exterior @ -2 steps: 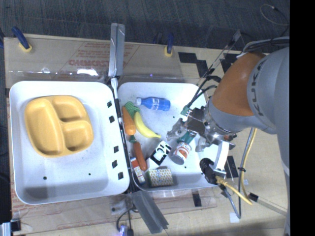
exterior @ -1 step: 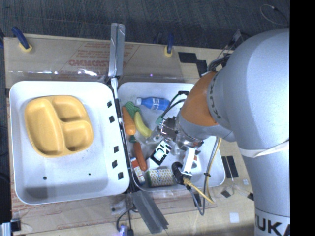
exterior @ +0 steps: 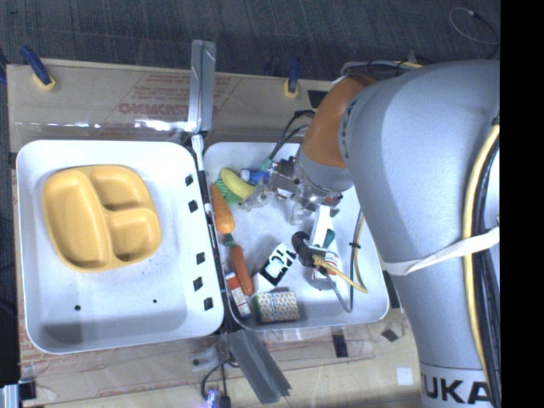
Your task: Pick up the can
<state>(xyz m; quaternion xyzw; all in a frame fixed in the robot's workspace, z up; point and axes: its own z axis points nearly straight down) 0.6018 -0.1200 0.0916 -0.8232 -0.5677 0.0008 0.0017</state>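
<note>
The can (exterior: 277, 306) lies on its side against the near wall of the right bin (exterior: 367, 306), with a speckled grey-green label. My gripper (exterior: 270, 187) hangs over the far part of that bin, well beyond the can and apart from it. It sits just right of a yellow banana (exterior: 235, 184). Nothing shows held in it.
An orange carrot (exterior: 223, 216) and a reddish sausage-shaped piece (exterior: 241, 267) lie along the right bin's left wall. A black-and-white object (exterior: 275, 263) rests just beyond the can. The left bin (exterior: 51, 321) holds a yellow divided tray (exterior: 102, 215).
</note>
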